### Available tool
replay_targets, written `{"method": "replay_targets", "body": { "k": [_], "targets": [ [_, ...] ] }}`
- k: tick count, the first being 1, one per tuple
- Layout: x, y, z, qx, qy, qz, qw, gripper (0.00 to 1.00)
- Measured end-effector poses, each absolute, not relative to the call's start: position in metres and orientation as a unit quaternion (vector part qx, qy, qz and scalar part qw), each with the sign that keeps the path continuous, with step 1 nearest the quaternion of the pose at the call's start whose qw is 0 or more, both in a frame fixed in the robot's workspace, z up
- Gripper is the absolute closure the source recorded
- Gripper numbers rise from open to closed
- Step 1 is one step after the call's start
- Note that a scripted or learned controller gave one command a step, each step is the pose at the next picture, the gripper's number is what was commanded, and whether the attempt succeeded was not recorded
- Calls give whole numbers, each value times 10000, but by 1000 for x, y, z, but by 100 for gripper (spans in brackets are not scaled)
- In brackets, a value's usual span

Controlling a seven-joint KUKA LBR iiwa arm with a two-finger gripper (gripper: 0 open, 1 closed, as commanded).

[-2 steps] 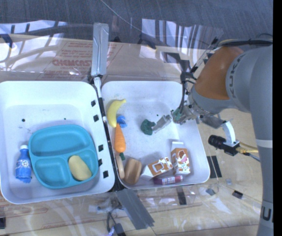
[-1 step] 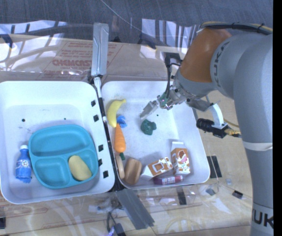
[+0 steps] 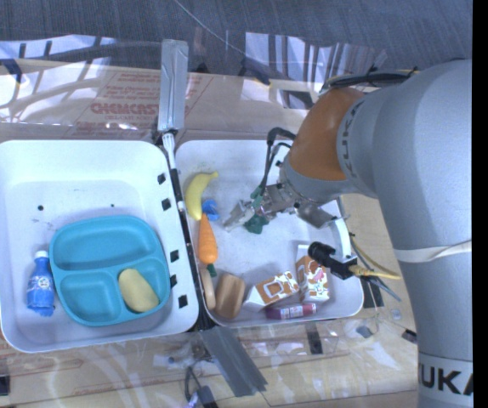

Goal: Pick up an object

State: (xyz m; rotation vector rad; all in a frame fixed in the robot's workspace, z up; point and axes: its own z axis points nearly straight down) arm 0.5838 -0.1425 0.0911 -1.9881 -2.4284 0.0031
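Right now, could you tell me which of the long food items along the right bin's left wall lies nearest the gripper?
The banana, yellow and curved, at the far end of that wall. The carrot lies further from the gripper, toward the near end.

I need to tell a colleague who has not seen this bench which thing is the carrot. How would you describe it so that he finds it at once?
Look at the right bin, along its left wall. The carrot lies there lengthwise, just below the banana. It is the one orange, tapered thing in that bin; the banana above it is yellow and curved.
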Motion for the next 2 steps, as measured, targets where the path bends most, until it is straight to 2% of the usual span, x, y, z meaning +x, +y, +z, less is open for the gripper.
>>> {"method": "replay_targets", "body": {
  "k": [1, 2],
  "targets": [
    [585, -142, 102, -6320, -7750, 5, 17, 100],
    [587, -56, 196, -6696, -7427, -33, -18, 100]
  ]
}}
